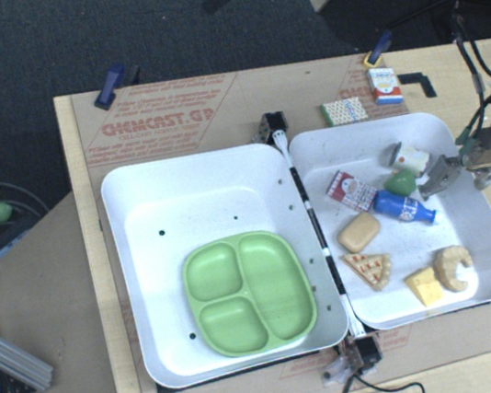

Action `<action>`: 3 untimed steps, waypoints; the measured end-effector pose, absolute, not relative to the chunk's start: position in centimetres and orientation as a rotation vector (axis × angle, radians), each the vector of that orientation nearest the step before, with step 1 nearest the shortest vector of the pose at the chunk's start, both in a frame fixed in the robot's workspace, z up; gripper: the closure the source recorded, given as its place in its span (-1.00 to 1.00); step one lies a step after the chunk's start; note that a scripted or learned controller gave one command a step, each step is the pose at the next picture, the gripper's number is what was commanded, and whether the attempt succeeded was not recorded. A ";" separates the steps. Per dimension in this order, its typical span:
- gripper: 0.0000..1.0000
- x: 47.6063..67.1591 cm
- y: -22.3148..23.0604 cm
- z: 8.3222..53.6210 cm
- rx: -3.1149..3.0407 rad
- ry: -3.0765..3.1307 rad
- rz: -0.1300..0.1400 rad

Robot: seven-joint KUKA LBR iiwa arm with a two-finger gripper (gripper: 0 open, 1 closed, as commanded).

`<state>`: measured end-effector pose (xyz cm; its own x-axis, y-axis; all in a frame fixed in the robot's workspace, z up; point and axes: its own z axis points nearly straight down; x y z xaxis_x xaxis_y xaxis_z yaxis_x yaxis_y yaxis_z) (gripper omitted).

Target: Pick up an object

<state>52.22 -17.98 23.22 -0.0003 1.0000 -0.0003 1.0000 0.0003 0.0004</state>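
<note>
step: we're approaching, nothing held | gripper [442, 175] at right bin [483, 226] right edge, fingers looking open | next: we're lining up over green object [401, 183]

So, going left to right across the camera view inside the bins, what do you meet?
Green divided plastic plate → red-and-white packet → blue bottle → pale croissant-shaped toy → gripper at the right bin's edge.
</note>
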 end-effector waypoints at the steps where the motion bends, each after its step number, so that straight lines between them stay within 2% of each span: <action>1: -1.00 58.2 -14.0 9.4 2.223 2.226 -0.003; 2: -1.00 55.7 -11.0 8.4 2.222 2.224 -0.001; 3: -1.00 51.8 -10.0 8.4 2.223 2.223 -0.001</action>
